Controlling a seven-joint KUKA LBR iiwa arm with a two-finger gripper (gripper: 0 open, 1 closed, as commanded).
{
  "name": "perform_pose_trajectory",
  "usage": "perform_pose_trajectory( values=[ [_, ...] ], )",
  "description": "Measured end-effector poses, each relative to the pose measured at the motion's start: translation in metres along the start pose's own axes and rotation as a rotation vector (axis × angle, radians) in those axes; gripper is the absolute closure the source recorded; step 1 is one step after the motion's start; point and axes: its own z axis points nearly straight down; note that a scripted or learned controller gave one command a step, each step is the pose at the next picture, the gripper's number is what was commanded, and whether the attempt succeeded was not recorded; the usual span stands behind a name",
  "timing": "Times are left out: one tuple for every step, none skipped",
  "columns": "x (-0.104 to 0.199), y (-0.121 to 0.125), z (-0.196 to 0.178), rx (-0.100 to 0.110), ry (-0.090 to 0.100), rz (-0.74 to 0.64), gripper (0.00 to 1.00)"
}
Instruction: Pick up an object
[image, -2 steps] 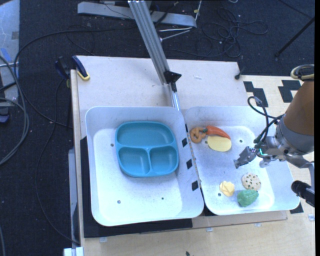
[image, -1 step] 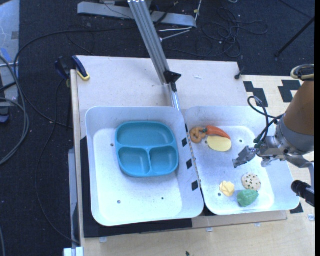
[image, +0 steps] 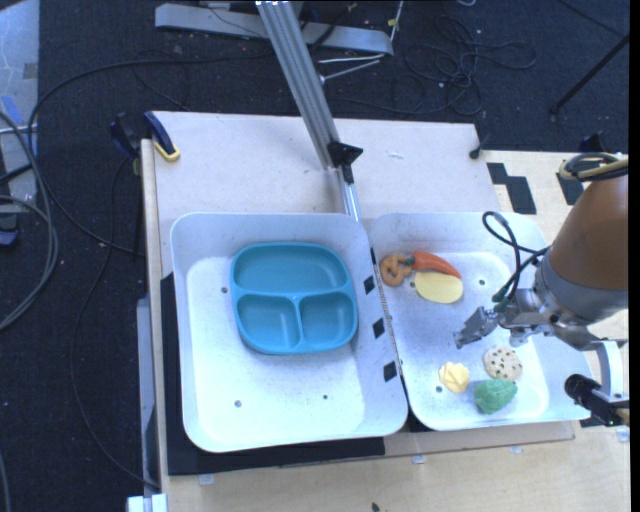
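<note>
Closest to the lens: green lump (image: 494, 395), tucked near the front wall of right bin (image: 470, 420), so little room for coming at it from that side. Just beside it, to the left, small yellow piece (image: 454, 376); just behind, speckled round cookie (image: 502, 362), close against the green lump. Crowded as a trio, hence likely hard to take singly without nudging a neighbour. Next back, gripper (image: 478, 328), hanging over the bin floor just behind and left of the cookie, reaching in from the right; spread too small and blurred to judge, nothing seen held in it. Probably poised for one of the three front pieces, the cookie being nearest. Bare white floor to the left of the gripper, offering the freest room for a descent. Farther back, yellow oval (image: 439, 288), touching orange carrot (image: 436, 263), with brown pretzel (image: 396, 269) at the carrot's left end, close to the wall shared with left bin (image: 185, 330). Over there, blue divided tray (image: 296, 297), well apart from all pieces. Farthest, slanted metal pole (image: 305, 80).
</note>
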Motion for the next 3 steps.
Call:
perform_pose_trajectory(
  values=[
    [-0.001,0.005,0.062,0.002,0.001,0.0,0.0],
    [-0.001,0.006,0.087,-0.006,-0.001,0.0,0.0],
    [-0.003,0.008,0.075,-0.013,-0.006,0.002,1.0]
  ],
)
